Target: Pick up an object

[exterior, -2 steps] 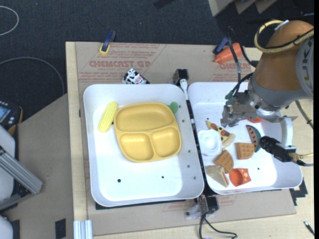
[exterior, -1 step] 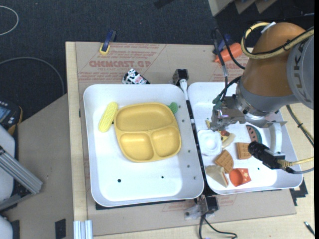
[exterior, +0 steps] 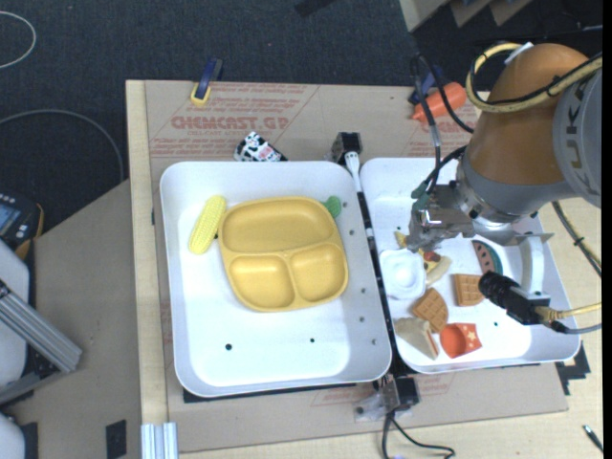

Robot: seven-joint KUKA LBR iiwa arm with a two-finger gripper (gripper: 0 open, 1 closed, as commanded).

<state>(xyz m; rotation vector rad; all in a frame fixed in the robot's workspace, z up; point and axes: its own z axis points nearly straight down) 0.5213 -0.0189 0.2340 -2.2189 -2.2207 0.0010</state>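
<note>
Toy food (exterior: pixel 442 312) in right bin (exterior: pixel 382 182)

Glossy yellow plastic tray (exterior: pixel 283 253) in smooth white plastic bin (exterior: pixel 191 285).

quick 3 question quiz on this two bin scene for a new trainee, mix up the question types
1. True or false: the corn cob lies inside the yellow divided plate.
2. Which bin is the gripper over: A left bin, B right bin?
3. Fill in: the plate has ___ compartments.

Key: 1 false, it lies beside the plate on the bin floor. 2 B. 3 three.
</note>
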